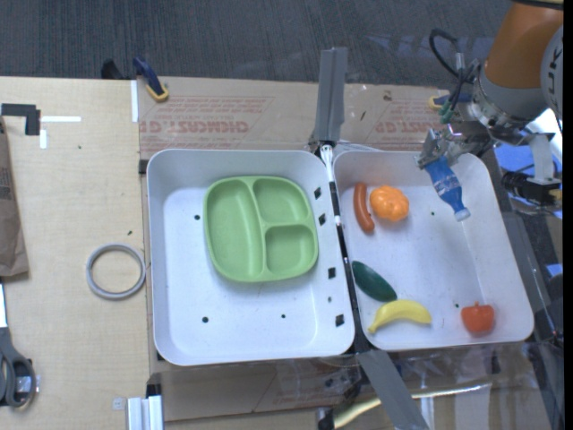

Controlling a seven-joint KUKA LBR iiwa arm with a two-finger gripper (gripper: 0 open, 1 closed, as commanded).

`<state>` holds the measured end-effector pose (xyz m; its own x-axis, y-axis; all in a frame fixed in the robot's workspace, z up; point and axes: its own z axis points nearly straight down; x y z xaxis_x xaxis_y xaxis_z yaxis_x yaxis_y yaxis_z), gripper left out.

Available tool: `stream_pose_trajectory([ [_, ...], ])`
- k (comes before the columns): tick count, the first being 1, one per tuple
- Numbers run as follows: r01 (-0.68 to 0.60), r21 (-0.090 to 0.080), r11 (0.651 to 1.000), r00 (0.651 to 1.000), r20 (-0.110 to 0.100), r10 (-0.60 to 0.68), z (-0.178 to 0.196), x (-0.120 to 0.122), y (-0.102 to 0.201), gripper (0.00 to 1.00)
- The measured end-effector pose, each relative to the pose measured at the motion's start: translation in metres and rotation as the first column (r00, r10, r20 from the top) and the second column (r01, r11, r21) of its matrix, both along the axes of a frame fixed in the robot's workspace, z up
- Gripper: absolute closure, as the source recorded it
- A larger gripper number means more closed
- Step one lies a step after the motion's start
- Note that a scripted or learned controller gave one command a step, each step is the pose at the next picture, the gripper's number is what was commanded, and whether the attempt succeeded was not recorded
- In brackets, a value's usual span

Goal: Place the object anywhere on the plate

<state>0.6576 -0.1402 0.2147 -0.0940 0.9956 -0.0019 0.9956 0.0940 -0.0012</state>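
The tool [440, 150] hung over the far edge of the right bin [501, 240], clamped on the top of a small blue bottle [447, 184] that dangled at a slant with its cap pointing down toward the bin floor. That high grip suggested the bottle was being carried toward the green plate [261, 227], which lay in the left bin [170, 267]. The plate looked like smooth moulded plastic with three shallow compartments. A sausage [363, 208], an orange [389, 203], a banana [400, 313], a dark green vegetable [372, 281] and a red pepper [478, 318] lay loose below.
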Motion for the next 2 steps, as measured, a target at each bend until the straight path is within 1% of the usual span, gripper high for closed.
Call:
stream_pose_trajectory([
  [1,0.102,0.002,0.995,0.995,-0.001,-0.102,-0.024,0.001,0.122,1.0],
  [2,0.188,0.0,0.982,0.982,-0.003,-0.188,-0.024,-0.03,0.192,1.0],
])
